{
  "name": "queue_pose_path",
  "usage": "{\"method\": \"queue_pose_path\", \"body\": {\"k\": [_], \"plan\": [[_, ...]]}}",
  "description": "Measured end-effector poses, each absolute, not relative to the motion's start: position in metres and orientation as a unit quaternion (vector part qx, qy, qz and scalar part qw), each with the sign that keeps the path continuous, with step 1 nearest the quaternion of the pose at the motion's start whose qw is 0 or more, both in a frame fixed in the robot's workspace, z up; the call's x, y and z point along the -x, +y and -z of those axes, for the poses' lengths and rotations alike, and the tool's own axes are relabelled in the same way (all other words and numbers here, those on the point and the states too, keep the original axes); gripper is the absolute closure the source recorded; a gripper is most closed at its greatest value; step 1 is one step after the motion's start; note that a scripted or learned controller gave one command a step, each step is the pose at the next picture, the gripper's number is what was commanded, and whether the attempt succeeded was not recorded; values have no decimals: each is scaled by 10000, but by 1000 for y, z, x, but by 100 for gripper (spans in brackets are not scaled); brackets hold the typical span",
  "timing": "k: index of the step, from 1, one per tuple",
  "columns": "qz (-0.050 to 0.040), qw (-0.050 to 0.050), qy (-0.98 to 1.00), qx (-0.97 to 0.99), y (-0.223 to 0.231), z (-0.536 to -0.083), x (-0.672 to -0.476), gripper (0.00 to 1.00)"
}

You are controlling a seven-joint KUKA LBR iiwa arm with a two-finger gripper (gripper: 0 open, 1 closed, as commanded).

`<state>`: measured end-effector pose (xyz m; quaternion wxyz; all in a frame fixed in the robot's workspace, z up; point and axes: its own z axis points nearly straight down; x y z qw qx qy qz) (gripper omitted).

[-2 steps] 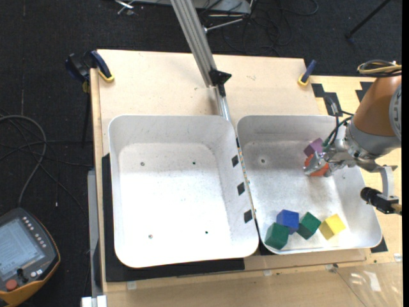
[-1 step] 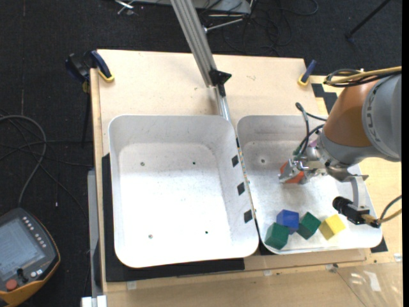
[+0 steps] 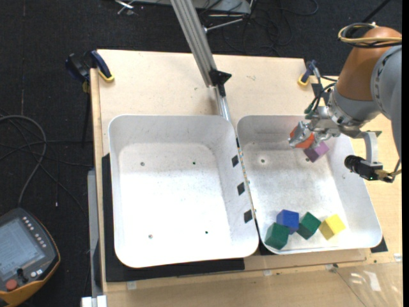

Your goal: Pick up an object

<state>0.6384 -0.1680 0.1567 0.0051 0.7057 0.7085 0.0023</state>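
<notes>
Camera view: gripper [image 3: 307, 139] over right bin [image 3: 358, 190], clamped on purple block [image 3: 316, 150], orange piece [image 3: 298, 133] alongside. Lift straight, slow; avoid bin wall.

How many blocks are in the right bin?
5: blue block, two green blocks and yellow block clustered at the near edge; purple block under the gripper. Others may be hidden.

arm [image 3: 383, 88]: grey links | orange band above wrist | black cable looped on top
</notes>
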Motion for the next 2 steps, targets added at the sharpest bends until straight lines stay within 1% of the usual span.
{"method": "queue_pose_path", "body": {"k": [1,2], "plan": [[21,-25,7063,-7079,-177,-110,-602,100],[-12,-13,7097,-7045,-104,-163,-556,100]]}}
